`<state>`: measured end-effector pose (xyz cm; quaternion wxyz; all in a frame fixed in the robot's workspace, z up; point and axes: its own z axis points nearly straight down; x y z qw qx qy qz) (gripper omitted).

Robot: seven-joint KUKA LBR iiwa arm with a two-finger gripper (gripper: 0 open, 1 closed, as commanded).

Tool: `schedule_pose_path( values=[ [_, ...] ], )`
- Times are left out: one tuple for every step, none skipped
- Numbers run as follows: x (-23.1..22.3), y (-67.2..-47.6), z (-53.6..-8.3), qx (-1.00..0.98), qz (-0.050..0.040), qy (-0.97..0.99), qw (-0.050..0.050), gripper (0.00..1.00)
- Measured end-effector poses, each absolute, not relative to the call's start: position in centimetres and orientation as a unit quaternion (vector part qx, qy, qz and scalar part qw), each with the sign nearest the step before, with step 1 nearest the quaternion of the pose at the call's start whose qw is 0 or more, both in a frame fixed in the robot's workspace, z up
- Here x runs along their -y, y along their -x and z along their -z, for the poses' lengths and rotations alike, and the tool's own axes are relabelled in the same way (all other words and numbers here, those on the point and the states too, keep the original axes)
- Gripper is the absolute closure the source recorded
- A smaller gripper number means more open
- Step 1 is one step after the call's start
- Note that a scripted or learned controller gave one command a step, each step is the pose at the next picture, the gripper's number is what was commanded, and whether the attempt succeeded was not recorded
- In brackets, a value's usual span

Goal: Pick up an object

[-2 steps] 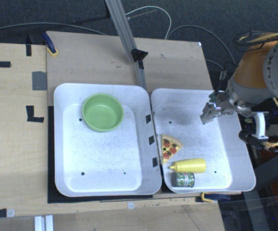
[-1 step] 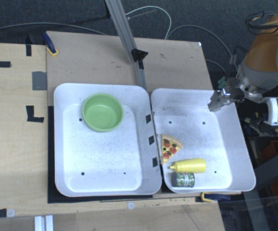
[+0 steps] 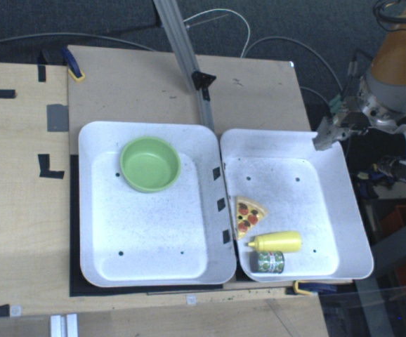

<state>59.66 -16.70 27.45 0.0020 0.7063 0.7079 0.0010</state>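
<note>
**Pincer at the right bin's far corner, objects near the front**

Dark carpet lies behind a pale wooden desk (image 3: 154,83) that carries two shallow white bins side by side. Black tape marks and a grey patch dot the desk's left part, and a blue and yellow clamp (image 3: 73,63) sits at its far left corner. A grey metal pole (image 3: 182,41) slants down from the top and ends near the gap between the bins.

In the left bin (image 3: 147,258), a green bowl (image 3: 150,163) stands upright near the far side.

In the right bin (image 3: 329,209), three things lie close together toward the near left part. A pizza slice toy (image 3: 248,215) lies by the left wall. Just in front of it a yellow bottle (image 3: 276,241) lies on its side, and a green can (image 3: 269,262) rests against the bottle, near the front wall.

At the right edge, the arm (image 3: 393,62) reaches in, its orange band visible above the wrist. Its pincer (image 3: 327,135) hangs at the far right corner of the right bin, well apart from the three things. Nothing shows in its grip; how far open it stands I cannot tell.
</note>
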Motion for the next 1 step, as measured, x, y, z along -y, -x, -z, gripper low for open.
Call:
schedule_pose_path(
  values=[
    [12.11, -59.96, -27.36, -0.709, 0.0000, -0.705, 0.000, 1.00]
  ],
)
